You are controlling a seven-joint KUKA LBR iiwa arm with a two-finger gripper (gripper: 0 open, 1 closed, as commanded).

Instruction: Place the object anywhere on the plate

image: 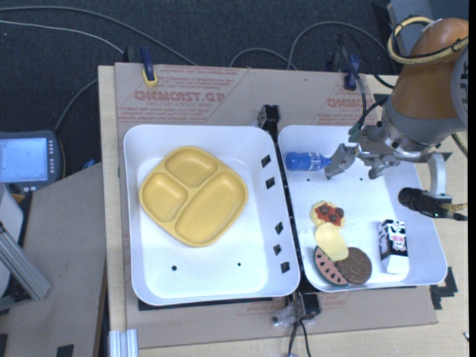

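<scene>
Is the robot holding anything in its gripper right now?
No. The gripper is open above the right bin with nothing between its fingers; the blue bottle lies just beside it.

Handheld screen [27, 159] left of bench; blue clamps [149, 64] on board's far edge.

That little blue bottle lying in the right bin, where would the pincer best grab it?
Probably across the middle of the blue bottle, coming straight down. It lies on its side, long axis running left to right, so its narrow width fits between the fingers. The pincer sits just to its right.
</scene>
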